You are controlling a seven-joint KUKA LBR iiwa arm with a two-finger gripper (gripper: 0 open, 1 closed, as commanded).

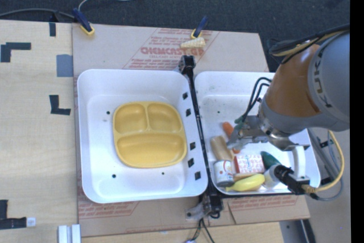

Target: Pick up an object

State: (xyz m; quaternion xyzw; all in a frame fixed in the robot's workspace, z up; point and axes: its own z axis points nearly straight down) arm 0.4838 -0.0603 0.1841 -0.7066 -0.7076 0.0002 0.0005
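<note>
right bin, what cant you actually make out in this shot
- Claw: camera view; too small and dark among the items to tell whether it is open or shut, or whether it holds anything.
- Right bin, far right side: camera view; covered by the arm.
- Carton: print too small to read.
- Orange item: partly hidden by the claw; identity unclear.
- Yellow item: looks like a banana, not certain.

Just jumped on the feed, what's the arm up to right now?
The arm is reaching into the right bin, with its gripper low over a cluster of small items near the front: a tan bread-like piece, a small orange piece, a red-and-white carton and a yellow banana. Nothing is visibly held yet. The left bin holds a yellow divided plate, lying flat and apart from the arm.
</note>
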